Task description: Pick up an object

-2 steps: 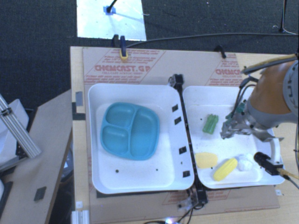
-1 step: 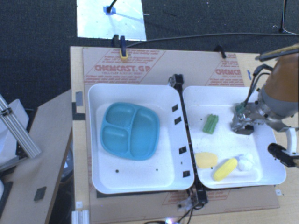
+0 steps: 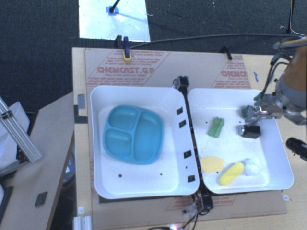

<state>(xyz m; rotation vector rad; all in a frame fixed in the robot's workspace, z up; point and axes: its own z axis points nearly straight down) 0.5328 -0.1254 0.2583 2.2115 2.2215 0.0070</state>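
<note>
Hand [image 3: 250,113] is at right of frame, over the right bin [image 3: 273,147]. Can't tell how open it is, nothing visibly held. Nearest target is the green block [image 3: 216,127], centre-right, lying apart from other items. Suggest centring above it, closing across its narrow side, descending straight.

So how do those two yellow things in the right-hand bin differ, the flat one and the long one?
The flat yellow piece is pale and roundish; the long yellow piece is a brighter yellow and oblong. The flat yellow piece lies low like a disc, while the long yellow piece looks plump and lies at a slant. Both lie side by side near the front of the right bin.
</note>
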